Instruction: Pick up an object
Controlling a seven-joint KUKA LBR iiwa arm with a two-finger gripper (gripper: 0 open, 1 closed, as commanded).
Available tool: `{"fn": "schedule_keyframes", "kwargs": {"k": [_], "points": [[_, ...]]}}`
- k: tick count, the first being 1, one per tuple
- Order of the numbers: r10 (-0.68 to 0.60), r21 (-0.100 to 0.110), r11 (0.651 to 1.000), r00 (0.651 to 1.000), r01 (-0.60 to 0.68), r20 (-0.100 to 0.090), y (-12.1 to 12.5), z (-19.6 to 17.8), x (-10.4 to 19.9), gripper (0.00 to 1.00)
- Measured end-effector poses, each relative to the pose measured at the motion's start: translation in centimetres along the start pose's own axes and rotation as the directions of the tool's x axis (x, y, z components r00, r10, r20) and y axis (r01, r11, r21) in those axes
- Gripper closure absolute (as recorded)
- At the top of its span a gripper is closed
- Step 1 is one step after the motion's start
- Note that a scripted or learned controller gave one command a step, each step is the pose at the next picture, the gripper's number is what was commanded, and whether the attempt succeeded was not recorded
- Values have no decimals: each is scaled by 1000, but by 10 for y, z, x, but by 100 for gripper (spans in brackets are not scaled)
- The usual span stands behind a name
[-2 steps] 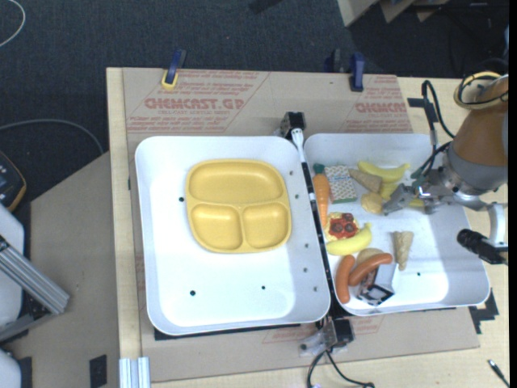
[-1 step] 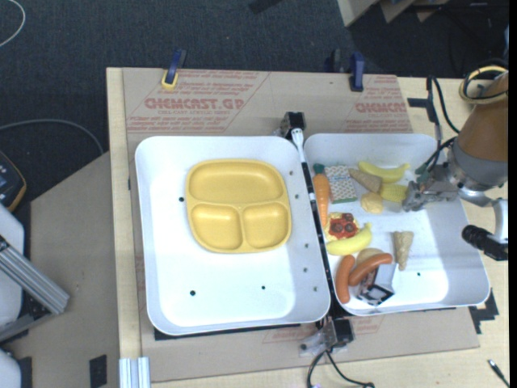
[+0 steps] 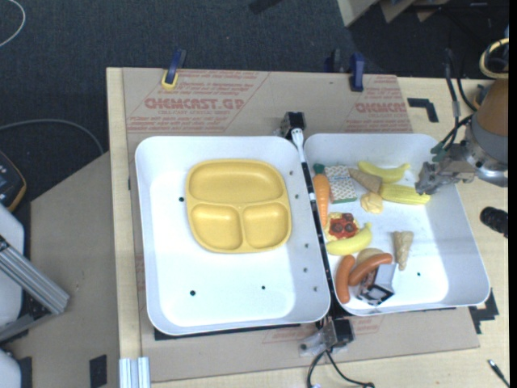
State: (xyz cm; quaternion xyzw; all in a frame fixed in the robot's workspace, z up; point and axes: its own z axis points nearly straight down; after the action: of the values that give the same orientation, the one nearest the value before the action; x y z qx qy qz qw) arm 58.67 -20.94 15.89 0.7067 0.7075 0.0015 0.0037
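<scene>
Dark carpet surrounds a plywood bench printed with red lettering, clamped at its top edge by a yellow clip and a blue clip.

Two shallow white bins sit side by side on the bench. Left bin, centre-left of frame: holds a yellow three-compartment plate, lying flat toward the bin's upper half.

Right bin, centre-right of frame: holds a cluster of toy food along its left and upper parts.

Arm: enters at the right edge, grey. Gripper sits over the upper right of the right bin, tips just beside the right end of a yellow corn cob. Finger state: cannot tell, the tips are too small and blurred. Nothing visibly between them.

Items in the right bin, roughly by size:
- orange carrot, lengthwise against the bin's left wall
- banana, curved, lower centre-left
- second banana, upper part, just above the corn cob
- two sausages near the bottom left, touching a small black-and-grey object, hard to identify
- pizza slice with red toppings, just above the lower banana
- patterned white piece, beside the carrot
- beige piece, well apart from the gripper, lower centre
- pale yellow lump, left of the corn cob
</scene>
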Motion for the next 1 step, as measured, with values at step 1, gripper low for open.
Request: {"fn": "schedule_keyframes", "kwargs": {"k": [1], "points": [[0, 0, 1000, 1000, 0, 0, -1, -44, -2, 100]]}}
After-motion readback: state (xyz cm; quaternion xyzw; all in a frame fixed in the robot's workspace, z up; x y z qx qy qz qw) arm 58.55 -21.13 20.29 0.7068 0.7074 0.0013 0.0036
